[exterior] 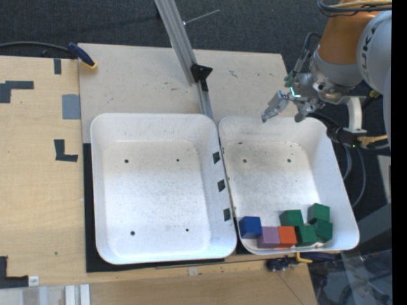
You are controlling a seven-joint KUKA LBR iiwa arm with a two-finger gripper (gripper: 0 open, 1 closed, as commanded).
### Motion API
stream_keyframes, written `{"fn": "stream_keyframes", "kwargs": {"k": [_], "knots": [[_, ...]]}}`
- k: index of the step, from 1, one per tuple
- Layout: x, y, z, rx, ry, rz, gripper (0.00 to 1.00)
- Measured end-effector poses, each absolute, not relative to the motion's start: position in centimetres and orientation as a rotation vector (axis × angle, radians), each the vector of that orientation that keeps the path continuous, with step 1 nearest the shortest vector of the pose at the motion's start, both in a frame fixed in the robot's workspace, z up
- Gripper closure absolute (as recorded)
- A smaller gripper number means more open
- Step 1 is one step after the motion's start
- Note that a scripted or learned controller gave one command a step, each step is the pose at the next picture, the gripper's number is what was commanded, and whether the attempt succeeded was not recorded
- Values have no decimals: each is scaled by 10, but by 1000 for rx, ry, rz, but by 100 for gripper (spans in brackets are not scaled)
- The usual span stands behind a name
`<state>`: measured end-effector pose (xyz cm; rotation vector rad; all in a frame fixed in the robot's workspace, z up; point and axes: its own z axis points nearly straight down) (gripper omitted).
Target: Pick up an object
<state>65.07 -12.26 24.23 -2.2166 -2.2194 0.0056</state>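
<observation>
Several small blocks lie huddled in the near right corner of the right bin [273, 170]: a blue block [250, 226], a purple block [271, 236], an orange block [287, 235] and several green blocks [310, 224]. My gripper [287, 112] hangs over the far rim of that bin, well away from the blocks. Its two fingers are spread open with nothing between them.
The left bin [152, 189] sits beside the right one, sharing a middle wall with black clips. A slanted metal rail [181, 37] runs down toward the bins' far junction. Cables hang off the bench's right side.
</observation>
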Motion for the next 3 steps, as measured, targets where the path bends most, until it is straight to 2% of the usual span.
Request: {"fn": "stream_keyframes", "kwargs": {"k": [1,2,3], "knots": [[651,-123,246,-2219,-2224,2,0],[647,-121,201,-2218,-2220,7,0],[651,-120,137,-2216,-2219,10,0]]}}
